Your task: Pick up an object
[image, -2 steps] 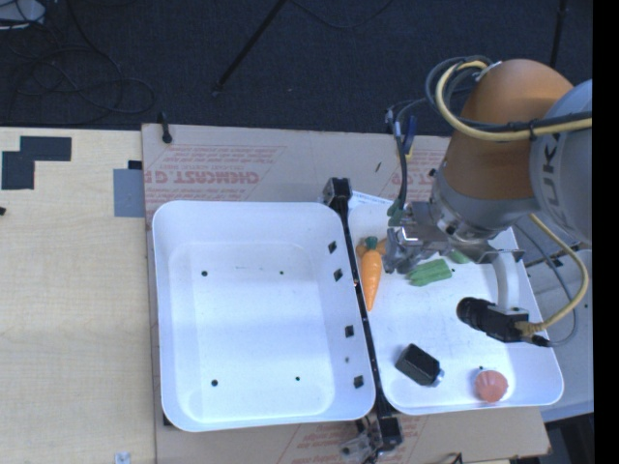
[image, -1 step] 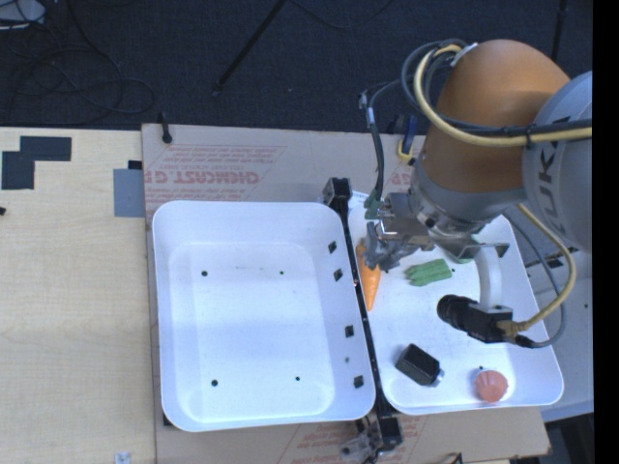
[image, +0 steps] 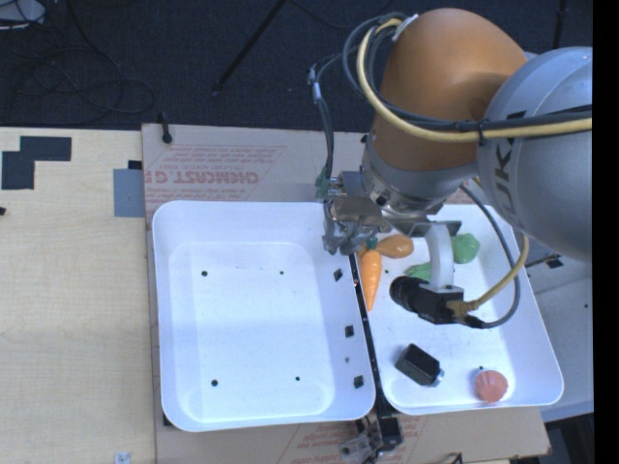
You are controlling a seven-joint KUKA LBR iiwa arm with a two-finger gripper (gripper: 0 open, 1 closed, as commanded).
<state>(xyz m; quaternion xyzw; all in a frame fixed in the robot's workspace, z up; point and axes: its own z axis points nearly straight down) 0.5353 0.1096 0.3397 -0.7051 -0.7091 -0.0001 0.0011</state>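
Observation:
My gripper (image: 350,236) hangs over the divider between the two bins, at the right bin's upper left corner. An orange carrot (image: 370,278) points downward right below it, its top end meeting the gripper's underside; whether it is gripped is hidden by the wrist. Beside the carrot lies an orange rounded piece (image: 396,248). Two green pieces (image: 466,248) (image: 417,272) lie to its right, partly covered by the arm. A black block (image: 419,364) and a pink ball (image: 491,385) rest near the front of the right bin (image: 542,375).
The left bin (image: 174,259) is white with small dark dots. A black cylinder on a cable (image: 427,300) hangs from the wrist over the right bin. The big grey and orange arm (image: 455,75) covers the right bin's far side.

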